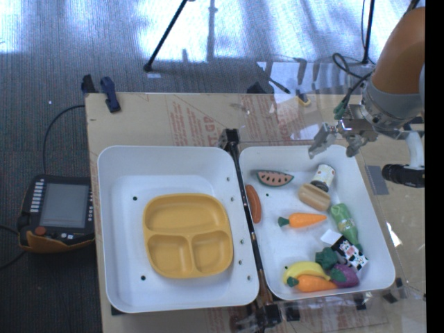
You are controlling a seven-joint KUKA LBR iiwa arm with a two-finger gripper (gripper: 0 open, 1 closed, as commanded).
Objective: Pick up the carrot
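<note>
Gripper (340, 139) open, empty, hovering above right bin's (371, 207) far rim. Carrot (303, 220) untouched mid-bin, between hotdog (254, 204) and green veg (343, 218). Second carrot (313, 283) at near edge. Approach, grasp, lift all pending.

Strong daylight falls from the far side, washing the floor (229, 19) beyond the tabletop (173, 116) in pale blue-white streaks. Glare spreads over the tabletop's far right corner, where a clear sheet (291, 109) mirrors the light. The two white bins (111, 186) are bright and evenly lit, with soft, faint shadows. The picture is slightly soft overall, and fine detail blurs.
</note>
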